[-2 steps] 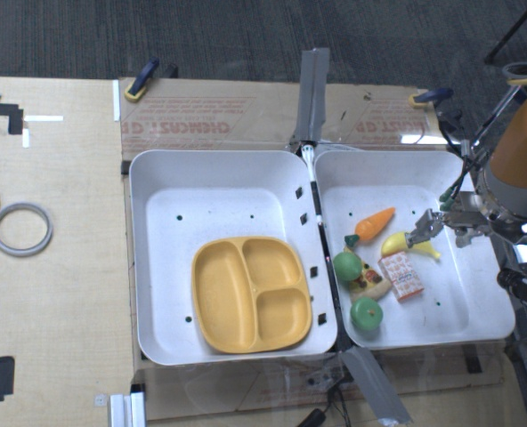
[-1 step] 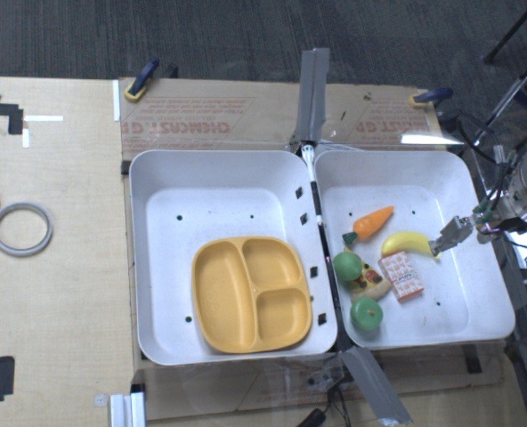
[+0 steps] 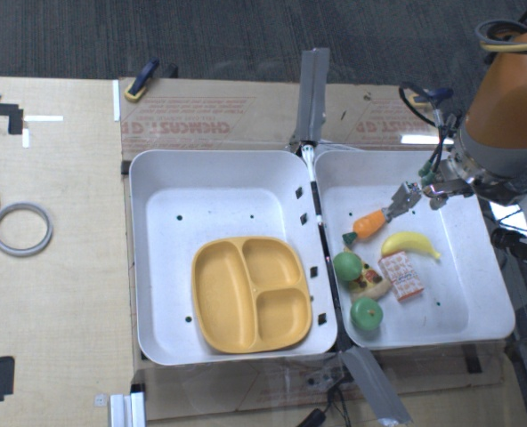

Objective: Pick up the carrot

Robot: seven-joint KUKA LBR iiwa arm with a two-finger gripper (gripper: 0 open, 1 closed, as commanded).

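Carrot (image 3: 368, 224) in right bin (image 3: 477, 323), just up-left of banana (image 3: 412, 245); long axis slanted, green tip low-left, fat orange end up-right twd gripper (image 3: 402, 201). Smooth plastic-looking taper; banana curved, glossy. Gripper at carrot's upper end, can't tell how far open or whether gripping.

Gripper (image 3: 401, 201) beside carrot (image 3: 368, 224), right bin (image 3: 477, 327)

bins (image 3: 219, 181): glossy white plastic | plate (image 3: 250, 293): smooth yellow plastic | bench (image 3: 59, 194): matt wood
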